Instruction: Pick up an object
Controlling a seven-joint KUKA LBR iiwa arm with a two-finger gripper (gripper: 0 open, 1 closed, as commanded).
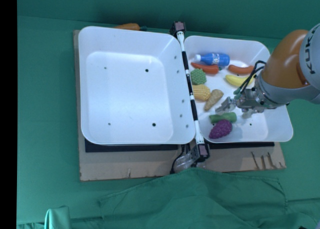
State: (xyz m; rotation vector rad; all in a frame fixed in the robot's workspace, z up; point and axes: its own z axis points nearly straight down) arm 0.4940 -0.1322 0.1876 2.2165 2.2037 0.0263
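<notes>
Looking down at the bench, I see two white bins sitting side by side, and all the toy food is in the right bin (280, 132), which is where the arm can reach it from its side. The left bin (100, 38) has only small dark dots on its floor. The gripper (226, 106) hangs low over the middle of the right bin, and its fingers look spread apart with nothing between them, so I think it has not grabbed anything yet. Just under it lies a green cucumber (223, 118), and touching that is a purple bunch of grapes (220, 129). Those two look like the closest things to pick. Just to the left of the gripper is a tan carrot (213, 99), next to a yellow corn (201, 92) and a green bumpy fruit (198, 76). Farther back sit a blue bottle (215, 59), a red pepper (205, 68), a sausage (241, 69) and a yellow banana (235, 80), partly behind the arm. The toys are crowded together, so the fingers may bump one while closing on another. I guess the arm needs to go down a bit more and close on the cucumber. An orange thing (127, 26) pokes out behind the left bin, outside it.
</notes>
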